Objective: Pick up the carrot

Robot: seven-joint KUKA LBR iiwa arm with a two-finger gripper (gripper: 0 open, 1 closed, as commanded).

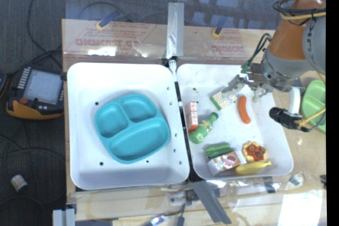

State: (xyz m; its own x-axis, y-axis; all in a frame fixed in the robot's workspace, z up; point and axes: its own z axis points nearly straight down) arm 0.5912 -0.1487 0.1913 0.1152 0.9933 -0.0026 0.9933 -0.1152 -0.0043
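The carrot (243, 109) is a small orange stick lying near the back right of the right bin (283, 140). My gripper (245, 89) hangs just behind and above the carrot's upper end. Its fingers are spread apart, one finger (232, 83) to the left and the other to the right. Nothing is between them, and the carrot rests on the bin floor.
A green-and-white packet (223, 99) lies just left of the carrot. Further left are a red-and-white box (192, 115) and a green bottle (202, 128). A green vegetable (217, 149), a carton (224, 162), a banana (253, 168) and a pizza toy (254, 151) crowd the front. The left bin (85, 166) holds a blue divided plate (132, 127).
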